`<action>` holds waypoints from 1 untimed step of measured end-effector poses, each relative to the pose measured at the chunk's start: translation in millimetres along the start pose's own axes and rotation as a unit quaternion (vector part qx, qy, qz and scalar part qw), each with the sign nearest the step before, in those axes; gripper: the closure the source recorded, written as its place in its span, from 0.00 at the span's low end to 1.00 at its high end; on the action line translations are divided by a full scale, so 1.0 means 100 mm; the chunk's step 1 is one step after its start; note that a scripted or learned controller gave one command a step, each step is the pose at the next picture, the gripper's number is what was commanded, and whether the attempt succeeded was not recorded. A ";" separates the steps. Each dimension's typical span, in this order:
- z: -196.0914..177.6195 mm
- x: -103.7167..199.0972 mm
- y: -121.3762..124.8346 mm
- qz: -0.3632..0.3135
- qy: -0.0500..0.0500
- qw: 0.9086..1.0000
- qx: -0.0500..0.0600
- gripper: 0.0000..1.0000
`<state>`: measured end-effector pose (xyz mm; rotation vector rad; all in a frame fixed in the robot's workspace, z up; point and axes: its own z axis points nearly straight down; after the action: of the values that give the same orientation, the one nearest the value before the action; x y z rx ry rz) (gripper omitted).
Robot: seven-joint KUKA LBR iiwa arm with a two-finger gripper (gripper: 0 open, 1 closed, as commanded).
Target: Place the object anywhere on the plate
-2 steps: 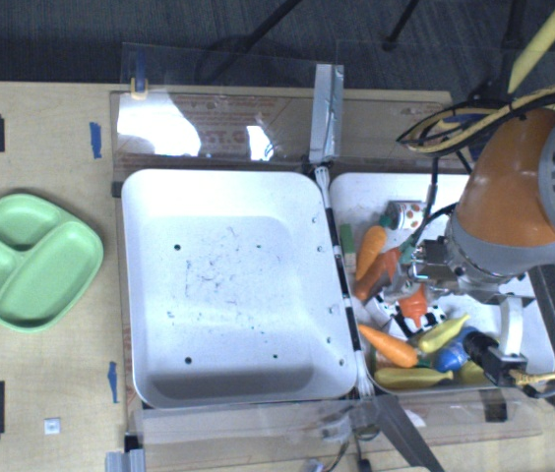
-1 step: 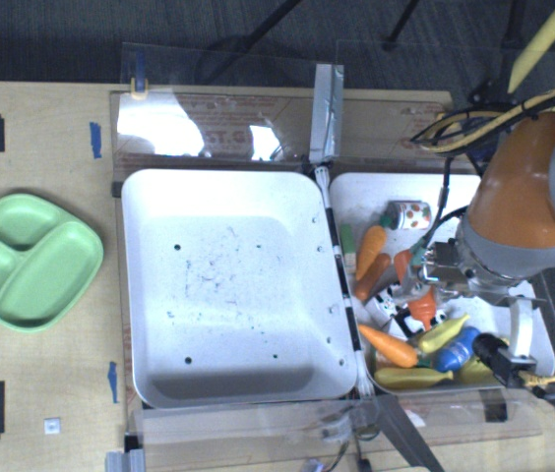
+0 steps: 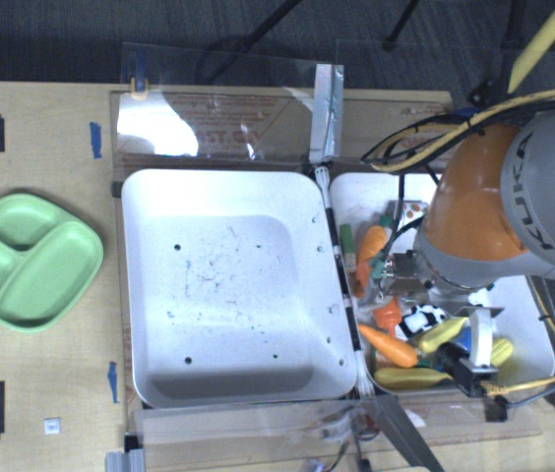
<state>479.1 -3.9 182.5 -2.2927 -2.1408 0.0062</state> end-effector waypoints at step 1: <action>-0.54 0.65 -0.04 -0.169 -0.001 0.986 -0.003 1.00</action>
<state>480.2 60.8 236.6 -1.9020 -2.5014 0.0006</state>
